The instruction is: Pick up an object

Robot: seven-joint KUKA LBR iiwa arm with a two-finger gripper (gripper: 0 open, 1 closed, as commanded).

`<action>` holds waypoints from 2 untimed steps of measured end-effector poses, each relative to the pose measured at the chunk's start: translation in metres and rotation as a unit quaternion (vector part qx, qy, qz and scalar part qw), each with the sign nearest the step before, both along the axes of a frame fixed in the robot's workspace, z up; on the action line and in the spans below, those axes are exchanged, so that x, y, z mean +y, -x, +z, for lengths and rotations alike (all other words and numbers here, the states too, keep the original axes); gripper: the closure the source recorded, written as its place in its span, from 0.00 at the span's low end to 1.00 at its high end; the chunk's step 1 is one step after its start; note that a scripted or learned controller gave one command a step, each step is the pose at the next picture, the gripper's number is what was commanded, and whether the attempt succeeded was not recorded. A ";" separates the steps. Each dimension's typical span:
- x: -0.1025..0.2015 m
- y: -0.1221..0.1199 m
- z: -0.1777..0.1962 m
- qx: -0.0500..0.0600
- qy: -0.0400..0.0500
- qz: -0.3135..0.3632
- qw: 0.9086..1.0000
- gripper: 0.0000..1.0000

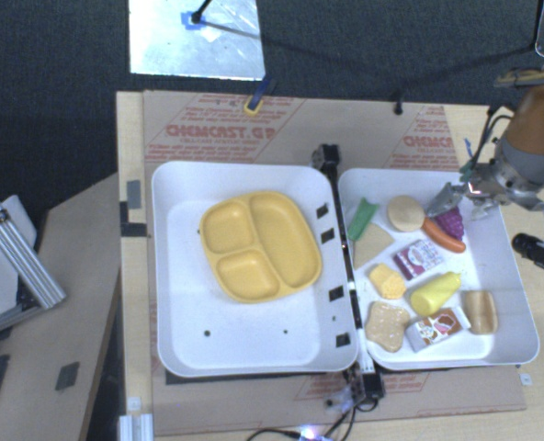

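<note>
Two white bins sat side by side; my gripper (458, 200) hovered at the right bin's (520, 288) far edge over the purple grapes (449, 221), fingers spread, pinching nothing. Nothing was lifted yet.

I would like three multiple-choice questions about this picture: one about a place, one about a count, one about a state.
1. Where does the yellow divided plate lie?
A. in the left bin
B. in the right bin
C. on the bare bench

2. How many compartments does the plate have?
A. two
B. three
C. five

3. How does the gripper stand to the purple grapes?
A. far off, over the left bin
B. just above them, over the right bin
C. outside both bins

Answers: 1 A, the plate rests inside the left bin. 2 B, three hollows show. 3 B, the gripper is over the right bin, right above the grapes.
</note>
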State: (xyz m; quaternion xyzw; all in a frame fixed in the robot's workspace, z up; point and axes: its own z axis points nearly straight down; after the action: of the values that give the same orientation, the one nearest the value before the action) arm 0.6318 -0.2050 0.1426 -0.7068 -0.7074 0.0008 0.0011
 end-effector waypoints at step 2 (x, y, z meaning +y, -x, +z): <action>-0.001 -0.002 -0.034 -0.003 0.002 0.002 1.000 1.00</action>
State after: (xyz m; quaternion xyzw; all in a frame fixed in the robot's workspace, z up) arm 0.6341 -0.2062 0.1084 -0.7056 -0.7086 -0.0002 -0.0022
